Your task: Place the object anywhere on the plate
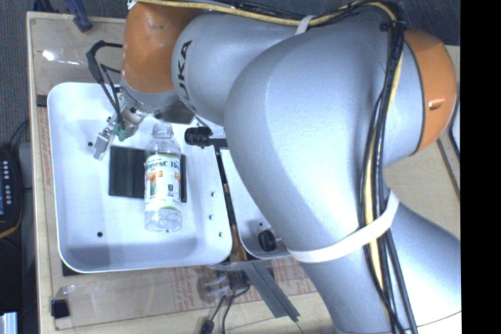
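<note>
A clear plastic bottle [163, 188] with a white cap and an orange-and-green label lies on its side in the left white bin [70, 246], cap toward the back. It rests across the right part of a flat black rectangular plate [125, 170]; a black strip shows past the bottle's right side too. My gripper [106, 137] hangs low over the bin floor just beyond the plate's back-left corner, a little left of the bottle's cap. It is small and partly hidden under the orange wrist band [153, 43].
The grey arm [313, 129] covers most of the right bin; only a piece of that bin's near rim [254, 253] and a small black knob [268, 238] show. The left bin's bare floor lies left of and in front of the plate.
</note>
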Controlling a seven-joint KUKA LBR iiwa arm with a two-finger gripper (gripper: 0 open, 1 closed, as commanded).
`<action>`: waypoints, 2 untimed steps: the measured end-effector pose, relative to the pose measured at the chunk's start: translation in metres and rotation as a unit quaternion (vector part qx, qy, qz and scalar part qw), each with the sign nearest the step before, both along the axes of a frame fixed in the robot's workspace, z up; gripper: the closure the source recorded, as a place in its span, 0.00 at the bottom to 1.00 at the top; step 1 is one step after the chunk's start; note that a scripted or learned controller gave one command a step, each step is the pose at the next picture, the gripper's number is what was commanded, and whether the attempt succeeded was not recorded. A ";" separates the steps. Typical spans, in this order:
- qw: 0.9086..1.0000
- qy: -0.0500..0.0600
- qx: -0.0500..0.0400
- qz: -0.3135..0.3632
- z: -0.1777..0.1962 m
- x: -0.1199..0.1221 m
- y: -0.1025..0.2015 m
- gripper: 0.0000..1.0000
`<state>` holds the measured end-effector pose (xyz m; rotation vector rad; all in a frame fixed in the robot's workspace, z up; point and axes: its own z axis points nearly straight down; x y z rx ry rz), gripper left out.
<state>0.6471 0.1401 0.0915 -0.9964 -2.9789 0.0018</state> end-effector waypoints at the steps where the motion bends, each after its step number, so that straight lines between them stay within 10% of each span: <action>1: 1.000 -0.001 0.000 0.002 0.011 0.000 0.001 1.00; 2: 1.000 0.000 0.000 -0.011 0.001 -0.030 -0.029 1.00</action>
